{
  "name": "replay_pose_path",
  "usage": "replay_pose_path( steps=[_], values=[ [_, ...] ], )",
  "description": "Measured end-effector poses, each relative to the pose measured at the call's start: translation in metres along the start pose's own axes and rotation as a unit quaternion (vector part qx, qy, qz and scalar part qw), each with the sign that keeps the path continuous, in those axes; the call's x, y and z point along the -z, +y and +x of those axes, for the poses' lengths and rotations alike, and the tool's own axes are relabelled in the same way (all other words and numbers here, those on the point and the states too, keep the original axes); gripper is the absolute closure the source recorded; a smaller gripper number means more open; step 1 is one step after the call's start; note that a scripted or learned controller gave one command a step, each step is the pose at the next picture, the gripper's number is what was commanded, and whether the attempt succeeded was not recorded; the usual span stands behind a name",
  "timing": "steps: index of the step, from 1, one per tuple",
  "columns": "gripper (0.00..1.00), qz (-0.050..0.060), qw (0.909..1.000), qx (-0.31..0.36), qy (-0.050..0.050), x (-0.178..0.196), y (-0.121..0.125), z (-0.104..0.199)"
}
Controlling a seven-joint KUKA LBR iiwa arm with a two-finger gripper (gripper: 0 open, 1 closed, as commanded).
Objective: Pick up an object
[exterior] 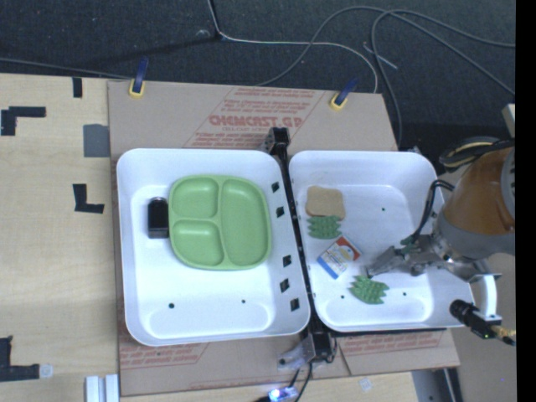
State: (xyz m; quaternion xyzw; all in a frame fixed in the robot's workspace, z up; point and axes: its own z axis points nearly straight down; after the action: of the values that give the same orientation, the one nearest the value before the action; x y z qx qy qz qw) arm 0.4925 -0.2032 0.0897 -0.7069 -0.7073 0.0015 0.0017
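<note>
The hand [387, 263], grip state unclear, hovers just above the green leaf [368, 290].

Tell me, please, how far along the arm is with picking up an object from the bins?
Done: the claw has reached into the right bin. In hand: nothing visibly; it hangs low between the small card packet and the green leaf piece, both lying on the bin floor. Left: closing on an item and lifting it. The tan slice and the green tray in the left bin also sit untouched.
</note>
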Motion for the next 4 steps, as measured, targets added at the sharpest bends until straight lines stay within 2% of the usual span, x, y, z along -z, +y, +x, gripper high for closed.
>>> replay_pose_path(
  steps=[1,4],
  values=[
    [1.00,-0.001,1.0000,0.000,0.000,0.013,0.001,0.001],
    [1.00,-0.005,1.0000,0.001,-0.001,0.150,0.002,0.002]
  ],
)
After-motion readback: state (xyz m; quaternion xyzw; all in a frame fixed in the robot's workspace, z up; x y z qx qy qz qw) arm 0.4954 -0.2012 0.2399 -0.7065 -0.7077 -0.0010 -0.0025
